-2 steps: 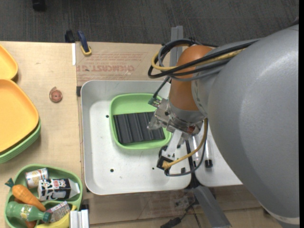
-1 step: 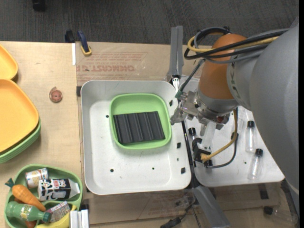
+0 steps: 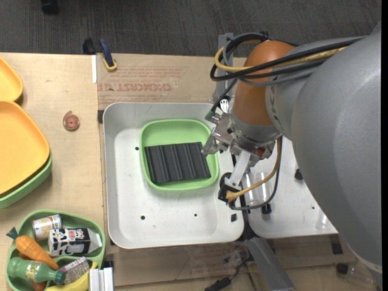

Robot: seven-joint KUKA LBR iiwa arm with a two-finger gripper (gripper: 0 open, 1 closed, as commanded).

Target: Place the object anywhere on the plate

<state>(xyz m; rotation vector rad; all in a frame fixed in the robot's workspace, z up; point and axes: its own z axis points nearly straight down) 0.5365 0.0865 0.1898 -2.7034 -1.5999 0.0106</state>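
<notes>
Grey ribbed slab point(image 3: 177, 163) lies flat on the green plate point(image 3: 176, 135), just left of the gripper point(image 3: 213, 143), which hangs at the plate's right rim inside the left white bin point(image 3: 163, 223). Whether the gripper is clenched or released, I can't tell from this angle. Orange-banded arm point(image 3: 267, 71) looms over the bin's right edge.

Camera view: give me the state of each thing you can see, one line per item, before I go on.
Green plate: flat in the left white bin, upright.
Dark ribbed slab: lying flat on the plate, its right edge by the gripper.
Gripper: at the plate's right rim, over the slab's corner.
Green bowl: on the bench outside the bins, filled with toy food.
Orange plates: stacked at the bench's left edge.
</notes>
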